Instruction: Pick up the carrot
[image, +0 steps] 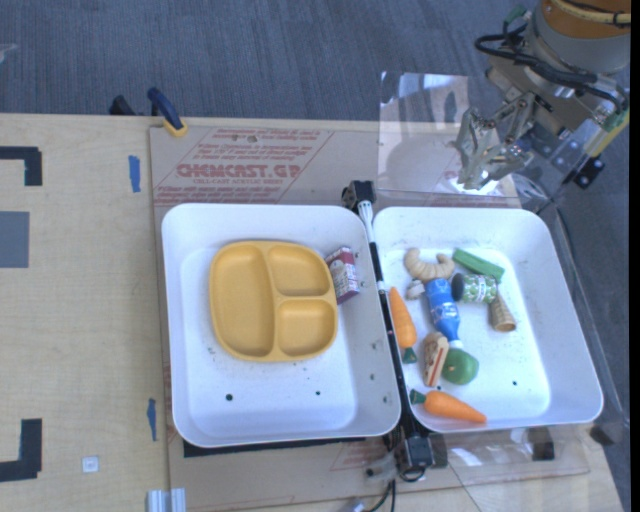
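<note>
Two orange carrots lie in the right bin (570, 330). One carrot (402, 318) rests along the bin's left wall, pointing toward the far side. The other carrot (452, 406) lies near the front wall, green top to the left. My gripper (489, 162) hangs above the bench just beyond the right bin's far edge, well away from both carrots. Its fingers stand apart with nothing between them.
The right bin also holds a tan pastry (428, 265), a green block (477, 263), a blue bottle (443, 308), a green can (478, 289), a cone (501, 315), a green fruit (460, 366) and a sandwich piece (433, 358). The left bin (190, 400) holds a yellow divided plate (272, 298) and a small can (343, 273).
</note>
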